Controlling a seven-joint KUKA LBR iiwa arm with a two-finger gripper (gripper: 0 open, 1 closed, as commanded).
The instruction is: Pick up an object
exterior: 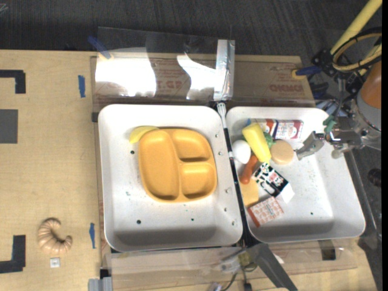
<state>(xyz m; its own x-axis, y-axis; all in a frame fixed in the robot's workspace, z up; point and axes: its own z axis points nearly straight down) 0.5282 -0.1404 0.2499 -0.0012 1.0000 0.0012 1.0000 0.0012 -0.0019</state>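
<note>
My gripper (pixel 310 145) hangs over the upper right part of the right bin (pixel 327 205), just right of a round tan object (pixel 282 153) and apart from it. Nothing shows in its grasp. Along the bin's left side lies a cluster: a yellow bottle (pixel 257 140), a white egg (pixel 241 151), a red and white carton (pixel 286 129), an orange stick-shaped item (pixel 247 171), a black and white patterned box (pixel 270 179), an orange block (pixel 249 193) and a red and white packet (pixel 265 211).
The left bin (pixel 115 180) holds an orange divided plate (pixel 177 162) with a yellow piece (pixel 139 133) at its upper left. A croissant-like toy (pixel 54 235) lies on the bench at lower left. Clear plastic and cardboard (pixel 163 77) stand behind the bins.
</note>
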